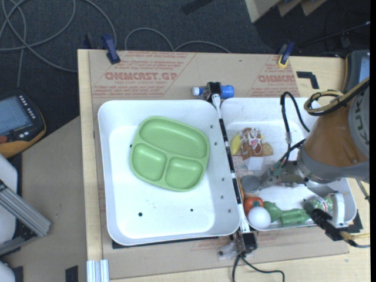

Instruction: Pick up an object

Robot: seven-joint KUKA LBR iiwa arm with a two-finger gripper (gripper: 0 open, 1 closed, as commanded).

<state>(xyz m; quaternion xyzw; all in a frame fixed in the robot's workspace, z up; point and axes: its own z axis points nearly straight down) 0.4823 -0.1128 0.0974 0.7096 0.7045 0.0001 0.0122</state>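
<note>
The right white bin [258,106] holds several small things. A red and white snack packet [255,142] lies beside a yellow piece [236,144] at its back left. Along the front edge sit a small red tomato-like item [252,204], a white ball [259,217] and a green elongated item [289,215]. A grey round piece [249,184] lies near the bin's left wall. My gripper [271,178] hangs low over the middle of this bin, just right of the grey piece and above the red item. I see nothing held in it.
The left white bin [106,157] carries a green divided plate [169,153]. A white can with a printed label [330,205] lies at the right bin's front right, under my arm. Black cables [288,113] loop off the wrist over the right bin. Clamps sit at the board's back edge.
</note>
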